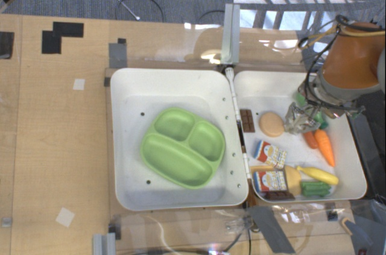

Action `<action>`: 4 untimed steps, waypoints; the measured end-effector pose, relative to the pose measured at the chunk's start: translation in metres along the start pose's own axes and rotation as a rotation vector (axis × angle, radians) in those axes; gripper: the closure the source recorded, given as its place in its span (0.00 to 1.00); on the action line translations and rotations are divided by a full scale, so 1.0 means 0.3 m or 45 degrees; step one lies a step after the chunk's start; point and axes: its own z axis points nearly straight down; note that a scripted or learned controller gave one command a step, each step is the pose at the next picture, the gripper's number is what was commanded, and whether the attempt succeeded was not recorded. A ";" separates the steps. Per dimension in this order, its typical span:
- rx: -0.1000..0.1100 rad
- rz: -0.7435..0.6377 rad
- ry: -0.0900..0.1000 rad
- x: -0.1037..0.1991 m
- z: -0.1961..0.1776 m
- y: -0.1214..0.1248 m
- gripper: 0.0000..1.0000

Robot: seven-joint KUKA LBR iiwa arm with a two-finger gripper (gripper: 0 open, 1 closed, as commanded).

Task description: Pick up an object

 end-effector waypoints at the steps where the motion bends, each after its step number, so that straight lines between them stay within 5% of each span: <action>1: 0.000 -0.513 0.004 0.136 -0.001 -0.027 1.00; 2: -0.008 -0.523 -0.008 0.109 0.002 -0.011 0.00; 3: 0.006 -0.521 -0.013 0.098 -0.047 -0.019 1.00; 4: -0.012 -1.030 0.004 0.199 -0.135 0.042 1.00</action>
